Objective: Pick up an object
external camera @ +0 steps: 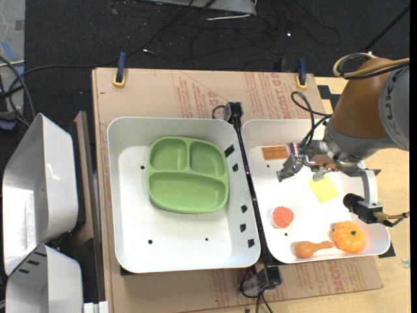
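Note:
My gripper (pixel 303 168) hangs over the upper middle of the right bin (pixel 378 175), open with nothing between its fingers. A yellow square (pixel 324 190) lies just below and to the right of it. A brown-orange rectangular piece (pixel 274 152) lies just to its upper left. Lower in the bin sit a salmon-red round piece (pixel 282 216), an orange pumpkin (pixel 348 237) and an orange gourd-shaped piece (pixel 311 247) along the front wall.
The left bin (pixel 124 194) holds a green divided plate (pixel 187 175). A black divider with clips (pixel 244 181) runs between the two bins. The grey arm with its orange band (pixel 365 96) reaches in from the upper right.

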`<state>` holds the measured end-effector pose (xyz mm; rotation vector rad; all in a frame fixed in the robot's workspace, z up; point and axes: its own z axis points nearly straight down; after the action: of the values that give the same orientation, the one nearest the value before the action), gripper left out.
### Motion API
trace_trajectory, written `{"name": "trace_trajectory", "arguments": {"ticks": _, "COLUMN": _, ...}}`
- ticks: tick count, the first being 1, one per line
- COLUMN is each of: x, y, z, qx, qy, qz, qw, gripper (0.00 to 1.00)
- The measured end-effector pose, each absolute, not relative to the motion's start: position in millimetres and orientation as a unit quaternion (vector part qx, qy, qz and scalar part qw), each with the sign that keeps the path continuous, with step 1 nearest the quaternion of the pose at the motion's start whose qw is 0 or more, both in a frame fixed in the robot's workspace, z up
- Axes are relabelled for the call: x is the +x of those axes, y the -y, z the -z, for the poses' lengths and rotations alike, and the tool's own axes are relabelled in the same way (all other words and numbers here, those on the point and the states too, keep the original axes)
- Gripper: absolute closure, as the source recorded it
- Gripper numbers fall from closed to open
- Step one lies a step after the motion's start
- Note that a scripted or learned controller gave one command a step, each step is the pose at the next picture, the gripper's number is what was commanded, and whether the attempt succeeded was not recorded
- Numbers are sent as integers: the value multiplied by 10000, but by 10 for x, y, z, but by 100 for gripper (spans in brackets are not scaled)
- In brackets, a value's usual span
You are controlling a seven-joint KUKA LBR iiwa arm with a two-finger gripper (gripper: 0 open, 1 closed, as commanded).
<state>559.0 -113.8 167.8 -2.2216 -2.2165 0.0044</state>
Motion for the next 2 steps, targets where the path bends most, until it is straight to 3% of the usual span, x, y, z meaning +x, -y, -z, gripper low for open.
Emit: {"name": "trace_trajectory", "arguments": {"ticks": 2, "x": 5597, "y": 1199, "z": -906, "qx": -7078, "qy": 7064, "qz": -10, "qw": 13, "gripper": 0}}
